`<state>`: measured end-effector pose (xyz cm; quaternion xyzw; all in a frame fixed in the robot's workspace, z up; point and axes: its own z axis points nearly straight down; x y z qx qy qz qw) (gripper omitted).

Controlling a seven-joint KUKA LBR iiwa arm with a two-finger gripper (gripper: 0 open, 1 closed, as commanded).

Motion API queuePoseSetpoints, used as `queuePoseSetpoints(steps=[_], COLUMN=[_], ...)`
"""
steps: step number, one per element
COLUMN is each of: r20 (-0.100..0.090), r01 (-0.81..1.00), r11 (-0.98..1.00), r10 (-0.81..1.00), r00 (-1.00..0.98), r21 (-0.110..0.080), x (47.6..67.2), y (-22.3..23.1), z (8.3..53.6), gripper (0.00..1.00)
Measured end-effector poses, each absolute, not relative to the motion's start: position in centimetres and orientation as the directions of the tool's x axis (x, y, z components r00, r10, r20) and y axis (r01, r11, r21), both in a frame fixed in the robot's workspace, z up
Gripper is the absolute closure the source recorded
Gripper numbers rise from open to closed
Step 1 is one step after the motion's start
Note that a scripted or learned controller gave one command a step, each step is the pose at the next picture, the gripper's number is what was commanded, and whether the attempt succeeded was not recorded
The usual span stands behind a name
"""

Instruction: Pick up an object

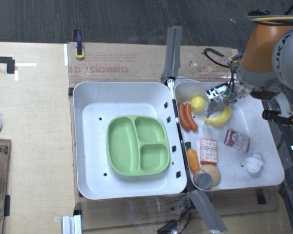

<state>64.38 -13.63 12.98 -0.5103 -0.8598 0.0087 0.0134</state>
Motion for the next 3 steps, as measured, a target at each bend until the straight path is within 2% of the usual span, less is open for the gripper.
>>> queuePoseSetpoints(steps=[1, 2, 3], r20=[0.02, 0.006, 0.001], r01=[0.863, 0.863, 0.919], r11=[0.504, 0.505, 0.394], r10=[0.864, 0.863, 0.919], r00=[-0.504, -0.505, -0.394], r21=[-0.036, -0.026, -0.003], x=[63.9, 64.2, 62.2], y=[-18.6, -18.6, -15.3], z=[9.6, 10.0, 20.4], gripper=[0.0, 1.0, 1.0])
